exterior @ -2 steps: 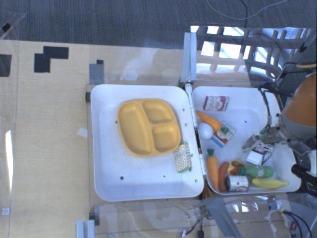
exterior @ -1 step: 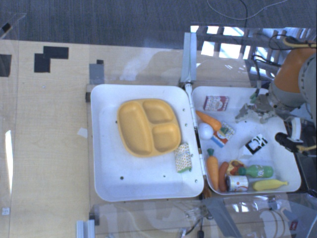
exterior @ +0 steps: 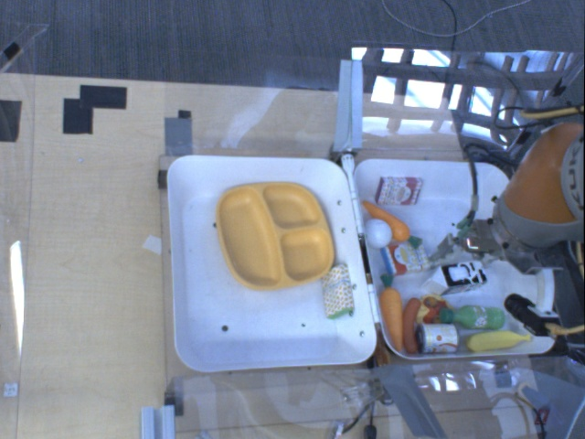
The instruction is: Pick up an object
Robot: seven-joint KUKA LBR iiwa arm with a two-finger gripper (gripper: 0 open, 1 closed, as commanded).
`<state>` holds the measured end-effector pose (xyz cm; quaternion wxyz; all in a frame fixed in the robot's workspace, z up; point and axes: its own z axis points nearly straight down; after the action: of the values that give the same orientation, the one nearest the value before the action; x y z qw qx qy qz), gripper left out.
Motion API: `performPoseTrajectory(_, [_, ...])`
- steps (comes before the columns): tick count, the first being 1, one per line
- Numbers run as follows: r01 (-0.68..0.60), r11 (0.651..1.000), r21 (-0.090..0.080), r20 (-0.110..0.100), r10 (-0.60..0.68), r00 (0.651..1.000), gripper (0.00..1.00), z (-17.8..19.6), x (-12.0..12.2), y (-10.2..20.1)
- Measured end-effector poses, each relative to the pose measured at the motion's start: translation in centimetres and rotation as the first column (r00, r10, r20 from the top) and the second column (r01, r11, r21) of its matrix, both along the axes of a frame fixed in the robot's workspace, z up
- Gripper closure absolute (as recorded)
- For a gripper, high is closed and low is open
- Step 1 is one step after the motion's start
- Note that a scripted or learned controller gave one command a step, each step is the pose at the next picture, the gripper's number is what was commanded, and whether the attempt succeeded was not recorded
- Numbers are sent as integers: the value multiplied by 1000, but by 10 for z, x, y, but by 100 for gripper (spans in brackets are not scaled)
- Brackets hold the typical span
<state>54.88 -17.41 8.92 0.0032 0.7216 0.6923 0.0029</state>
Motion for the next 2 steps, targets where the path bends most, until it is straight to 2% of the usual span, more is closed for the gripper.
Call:
performPoseTrajectory(1, [-2, 1000, 0, 8, 2, 1000, 100, 12, 3, 1])
performPoseTrajectory(2, [-2, 1000, 0, 8, 2, 1000, 0, 12, 3, 1])
